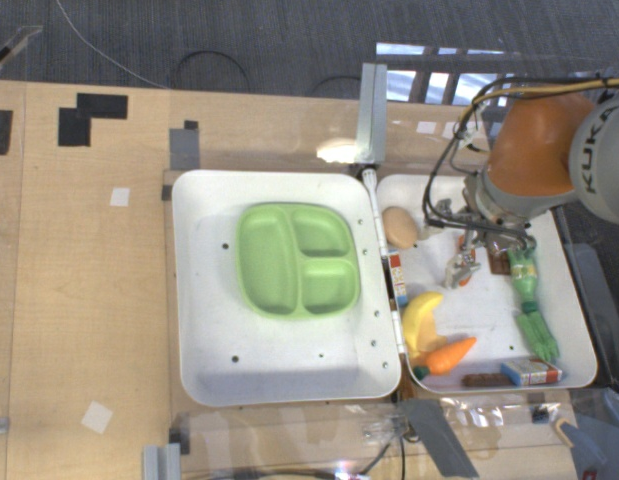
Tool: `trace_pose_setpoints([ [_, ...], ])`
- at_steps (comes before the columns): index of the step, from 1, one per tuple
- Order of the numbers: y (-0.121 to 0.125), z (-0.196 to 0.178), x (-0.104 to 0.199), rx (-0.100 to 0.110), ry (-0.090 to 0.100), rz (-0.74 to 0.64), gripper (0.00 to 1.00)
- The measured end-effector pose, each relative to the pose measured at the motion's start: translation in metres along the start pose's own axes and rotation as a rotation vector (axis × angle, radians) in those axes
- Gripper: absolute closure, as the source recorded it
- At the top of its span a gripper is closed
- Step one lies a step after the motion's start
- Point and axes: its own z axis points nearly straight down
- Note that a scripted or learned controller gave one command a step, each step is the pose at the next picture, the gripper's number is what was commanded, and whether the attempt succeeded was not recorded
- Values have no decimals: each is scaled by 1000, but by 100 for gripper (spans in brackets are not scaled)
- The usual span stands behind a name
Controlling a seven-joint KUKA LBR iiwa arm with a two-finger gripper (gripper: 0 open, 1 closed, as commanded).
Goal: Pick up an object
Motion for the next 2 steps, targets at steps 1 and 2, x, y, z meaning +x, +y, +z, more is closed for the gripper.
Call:
trace_pose_setpoints([
  [1, -43, -2, 79, 5, 2, 0, 0],
  [2, 7, -3, 63, 2, -4, -18, 0],
])
